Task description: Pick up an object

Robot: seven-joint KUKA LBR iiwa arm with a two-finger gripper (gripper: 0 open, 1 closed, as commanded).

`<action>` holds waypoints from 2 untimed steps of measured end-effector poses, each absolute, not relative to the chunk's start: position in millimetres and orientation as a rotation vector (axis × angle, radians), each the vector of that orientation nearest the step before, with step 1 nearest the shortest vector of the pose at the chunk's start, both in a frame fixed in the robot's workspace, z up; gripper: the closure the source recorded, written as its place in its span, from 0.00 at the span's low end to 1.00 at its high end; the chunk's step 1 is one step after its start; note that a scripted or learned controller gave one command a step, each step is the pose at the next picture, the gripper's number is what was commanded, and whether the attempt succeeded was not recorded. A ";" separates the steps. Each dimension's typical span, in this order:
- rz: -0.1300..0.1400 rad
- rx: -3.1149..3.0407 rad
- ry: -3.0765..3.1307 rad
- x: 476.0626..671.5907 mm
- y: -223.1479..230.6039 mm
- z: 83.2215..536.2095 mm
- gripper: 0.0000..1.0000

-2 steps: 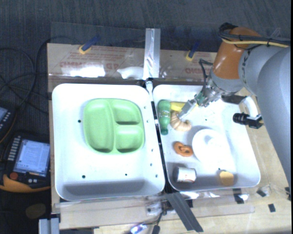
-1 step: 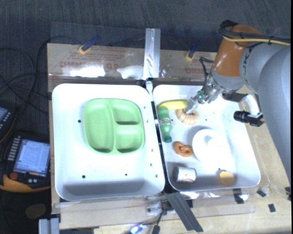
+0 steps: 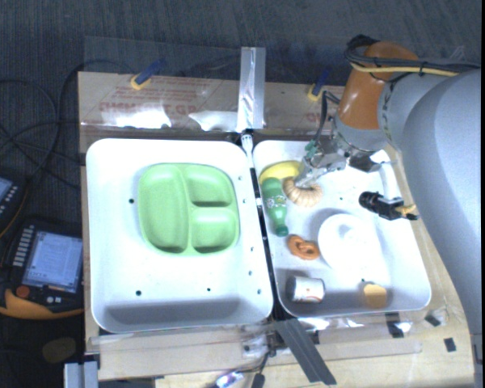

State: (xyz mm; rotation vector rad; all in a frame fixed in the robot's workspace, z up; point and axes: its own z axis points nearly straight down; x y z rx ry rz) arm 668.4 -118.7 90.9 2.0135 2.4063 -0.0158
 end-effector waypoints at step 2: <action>-0.003 2.007 2.421 650.8 -172.6 147.3 1.00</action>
